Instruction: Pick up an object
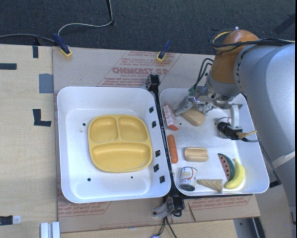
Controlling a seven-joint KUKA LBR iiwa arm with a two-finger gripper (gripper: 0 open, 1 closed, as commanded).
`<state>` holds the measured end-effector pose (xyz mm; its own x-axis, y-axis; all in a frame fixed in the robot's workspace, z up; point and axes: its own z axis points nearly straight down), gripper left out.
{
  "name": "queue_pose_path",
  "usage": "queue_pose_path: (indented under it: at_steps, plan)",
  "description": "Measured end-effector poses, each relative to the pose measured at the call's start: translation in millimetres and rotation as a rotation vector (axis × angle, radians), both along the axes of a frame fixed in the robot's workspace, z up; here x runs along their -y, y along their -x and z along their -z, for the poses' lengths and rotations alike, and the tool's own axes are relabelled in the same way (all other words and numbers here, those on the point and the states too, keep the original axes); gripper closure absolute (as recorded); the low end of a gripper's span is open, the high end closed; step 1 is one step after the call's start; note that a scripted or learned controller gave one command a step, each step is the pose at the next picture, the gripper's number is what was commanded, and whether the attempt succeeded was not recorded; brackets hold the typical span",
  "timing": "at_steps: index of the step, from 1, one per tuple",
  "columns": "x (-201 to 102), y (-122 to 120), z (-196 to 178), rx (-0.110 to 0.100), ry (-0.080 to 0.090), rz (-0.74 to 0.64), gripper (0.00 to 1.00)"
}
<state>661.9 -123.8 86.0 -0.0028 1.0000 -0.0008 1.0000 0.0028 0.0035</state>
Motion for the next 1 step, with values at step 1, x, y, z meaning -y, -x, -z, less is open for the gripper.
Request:
queue_pose_path:
  at_steps: [1]
  plan:
    - [0.1, 0.0, -10.0, 0.0, 0.001, -0.001, 1.0]
